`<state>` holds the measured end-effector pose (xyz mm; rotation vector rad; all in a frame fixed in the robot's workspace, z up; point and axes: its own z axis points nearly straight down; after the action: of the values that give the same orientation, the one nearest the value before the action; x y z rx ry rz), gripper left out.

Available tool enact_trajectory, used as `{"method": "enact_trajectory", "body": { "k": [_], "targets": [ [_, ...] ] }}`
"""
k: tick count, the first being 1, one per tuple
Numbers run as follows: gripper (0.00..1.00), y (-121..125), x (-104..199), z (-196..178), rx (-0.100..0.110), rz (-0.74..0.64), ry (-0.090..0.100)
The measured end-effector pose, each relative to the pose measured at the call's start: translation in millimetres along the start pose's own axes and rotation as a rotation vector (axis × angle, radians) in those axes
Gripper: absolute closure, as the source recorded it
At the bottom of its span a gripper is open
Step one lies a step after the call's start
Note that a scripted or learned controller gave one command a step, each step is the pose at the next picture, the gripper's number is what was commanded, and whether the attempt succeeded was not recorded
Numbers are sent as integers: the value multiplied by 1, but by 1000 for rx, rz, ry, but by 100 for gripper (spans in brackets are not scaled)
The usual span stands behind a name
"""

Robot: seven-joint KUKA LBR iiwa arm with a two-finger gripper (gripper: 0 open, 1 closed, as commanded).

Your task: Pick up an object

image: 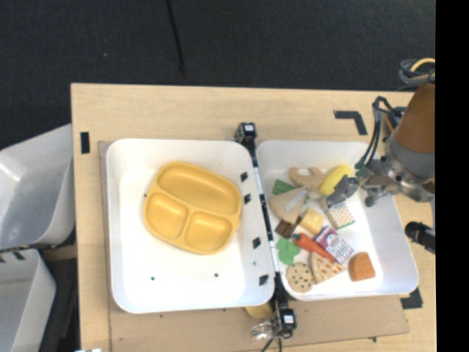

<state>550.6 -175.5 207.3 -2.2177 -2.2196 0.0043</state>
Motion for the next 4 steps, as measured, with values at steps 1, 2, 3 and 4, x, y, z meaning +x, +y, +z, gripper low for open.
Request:
{"method": "enact_trajectory", "body": {
  "k": [1, 2, 3, 4],
  "targets": [
    [0, -45, 11, 107, 12, 3, 4],
    [0, -60, 109, 5, -7, -9, 3],
    [100, -60, 102, 3, 4, 2, 0],
    [100, -60, 207, -30, -3, -12, 2]
  ]
}}
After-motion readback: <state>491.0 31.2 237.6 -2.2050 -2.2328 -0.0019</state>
